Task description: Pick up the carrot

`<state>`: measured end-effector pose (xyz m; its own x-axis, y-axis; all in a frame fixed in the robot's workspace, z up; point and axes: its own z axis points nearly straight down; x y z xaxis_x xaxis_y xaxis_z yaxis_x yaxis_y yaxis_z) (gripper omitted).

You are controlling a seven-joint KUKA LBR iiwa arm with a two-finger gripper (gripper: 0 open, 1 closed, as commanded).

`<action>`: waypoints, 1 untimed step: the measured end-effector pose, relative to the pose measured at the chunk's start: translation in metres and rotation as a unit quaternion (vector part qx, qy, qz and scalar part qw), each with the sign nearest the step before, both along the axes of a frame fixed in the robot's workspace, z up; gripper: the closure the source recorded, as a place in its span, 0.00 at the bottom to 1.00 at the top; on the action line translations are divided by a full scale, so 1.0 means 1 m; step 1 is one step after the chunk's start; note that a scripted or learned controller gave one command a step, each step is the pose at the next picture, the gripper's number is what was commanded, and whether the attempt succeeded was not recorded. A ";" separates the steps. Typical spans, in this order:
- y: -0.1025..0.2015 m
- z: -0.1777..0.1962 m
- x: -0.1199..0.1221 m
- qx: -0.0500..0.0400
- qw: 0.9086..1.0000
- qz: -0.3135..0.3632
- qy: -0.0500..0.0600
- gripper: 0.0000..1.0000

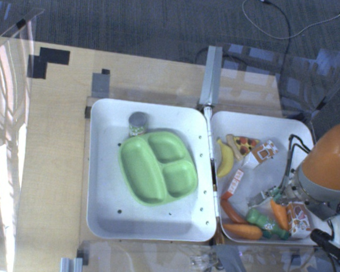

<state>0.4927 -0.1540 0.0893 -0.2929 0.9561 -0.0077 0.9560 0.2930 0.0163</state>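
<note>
A small orange carrot point(279, 214) lies tilted in the right bin point(259, 127), near its front right corner. The gripper point(274, 199) hangs just above and to the left of the carrot's upper end, under the arm's grey wrist and orange band point(334, 157). Its tips are blurred against the clutter, and I cannot tell whether they touch the carrot. A larger orange carrot point(243, 230) lies flat along the bin's front wall.
The right bin also holds a banana point(226, 160), a pizza slice point(243, 145), small cartons point(266, 151) point(299, 219), a red-orange sausage shape point(231, 210) and a green toy point(263, 221). The left bin point(104, 174) bears a green divided plate point(158, 166) and a grey can point(138, 121).
</note>
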 end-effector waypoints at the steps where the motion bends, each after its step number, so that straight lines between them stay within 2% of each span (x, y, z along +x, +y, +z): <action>1: 0.034 -0.001 -0.001 0.000 0.999 -0.052 0.001 0.00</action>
